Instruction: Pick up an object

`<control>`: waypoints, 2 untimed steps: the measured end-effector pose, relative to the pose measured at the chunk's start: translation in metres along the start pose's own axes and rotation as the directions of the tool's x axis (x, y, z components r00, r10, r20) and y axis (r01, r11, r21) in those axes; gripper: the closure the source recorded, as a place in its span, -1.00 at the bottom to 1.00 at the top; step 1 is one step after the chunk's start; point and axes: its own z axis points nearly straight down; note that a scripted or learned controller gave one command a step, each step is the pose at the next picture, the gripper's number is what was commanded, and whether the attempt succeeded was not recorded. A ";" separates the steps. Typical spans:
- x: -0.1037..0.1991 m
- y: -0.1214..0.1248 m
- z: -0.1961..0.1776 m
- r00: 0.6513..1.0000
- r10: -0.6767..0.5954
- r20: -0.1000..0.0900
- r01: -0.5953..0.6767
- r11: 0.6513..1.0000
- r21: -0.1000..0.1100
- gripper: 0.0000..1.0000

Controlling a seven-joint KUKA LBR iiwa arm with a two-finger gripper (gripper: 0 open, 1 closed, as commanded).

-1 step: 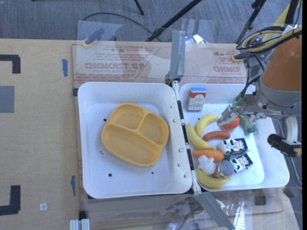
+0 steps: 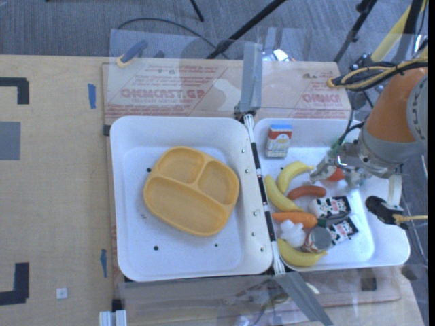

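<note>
I see the gripper (image 2: 336, 170) low over the right bin (image 2: 391, 246), its metal fingers reaching toward the pile of toy food. A small red-orange object (image 2: 334, 175) sits right at the fingertips, but I cannot tell whether the claw is spread, pressed together or pinching it; the parts blur together from up here.

Just left of it lies a curved banana (image 2: 293, 173), and below that a reddish sausage (image 2: 306, 192). A second banana (image 2: 274, 194) runs along the bin's left wall. Beneath the sausage lies a carrot (image 2: 296, 217), with two black-and-white cartons (image 2: 337, 216) just to its right. A third banana (image 2: 299, 255) curls along the front of the bin, touching a white lump (image 2: 293, 232) and a grey round piece (image 2: 318, 238). A small milk carton (image 2: 279, 140) stands apart near the back wall.

The left bin (image 2: 129, 182) holds a yellow divided plate (image 2: 191, 189), lying flat near its middle. The grey arm with its orange band (image 2: 401, 111) comes in from the right.
</note>
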 end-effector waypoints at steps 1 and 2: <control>-0.006 0.007 -0.013 1.000 -0.015 0.000 0.015 1.000 -0.001 -1.00; -0.006 0.006 -0.020 1.000 -0.014 0.001 0.014 1.000 0.003 1.00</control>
